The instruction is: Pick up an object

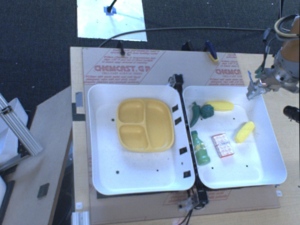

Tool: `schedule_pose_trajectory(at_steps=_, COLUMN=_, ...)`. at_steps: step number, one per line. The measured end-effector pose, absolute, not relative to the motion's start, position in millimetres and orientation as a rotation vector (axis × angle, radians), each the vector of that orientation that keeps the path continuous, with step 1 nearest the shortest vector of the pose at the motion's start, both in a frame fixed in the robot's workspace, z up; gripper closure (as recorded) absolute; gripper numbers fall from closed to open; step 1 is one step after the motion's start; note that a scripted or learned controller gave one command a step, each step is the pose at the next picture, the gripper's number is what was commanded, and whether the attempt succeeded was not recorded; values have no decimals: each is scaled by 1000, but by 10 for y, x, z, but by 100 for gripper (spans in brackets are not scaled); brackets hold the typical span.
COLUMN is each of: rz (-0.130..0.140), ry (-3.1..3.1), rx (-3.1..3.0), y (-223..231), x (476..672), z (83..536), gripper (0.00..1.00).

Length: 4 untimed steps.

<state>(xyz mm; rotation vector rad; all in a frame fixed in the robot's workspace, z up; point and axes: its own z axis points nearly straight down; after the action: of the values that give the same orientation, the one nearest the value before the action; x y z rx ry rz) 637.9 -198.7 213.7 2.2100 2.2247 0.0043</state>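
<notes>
A single fixed camera is looking down on the bench [225, 62] at a slant from above its near side — far enough back that it is taking in both white bins, the left bin [101, 125] and the right bin [269, 139], whole, with dark floor beyond the bench's far edge and the arm [288, 55] entering at the right.

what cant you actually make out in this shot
- Gripper: small and blurred in the camera view, so open or shut is unclear.
- Arm: cut off by the right edge.
- Red and white packet: print too small to read.
- Green bottle: label too small to read.
- Green pepper and broccoli-like piece: too close together to tell whether they touch.
</notes>
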Motion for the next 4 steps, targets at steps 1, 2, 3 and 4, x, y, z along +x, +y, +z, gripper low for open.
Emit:
schedule_pose_trajectory(at_steps=1, rz=3, ry=2232, rx=2211, y=-1460, x=6393, z=2251, gripper=100)
schedule_pose_trajectory(at_steps=2, rz=1, ry=2235, rx=2212, y=-876, x=6370, z=2149, gripper=100)
schedule_pose_trajectory(at_steps=3, rz=2, ry=2235, rx=2211, y=-281, x=6399, z=2066, gripper=100)
schedule_pose_trajectory(at_steps=4, rz=3, ry=2233, rx=2211, y=183, x=6455, z=2142, gripper=100)
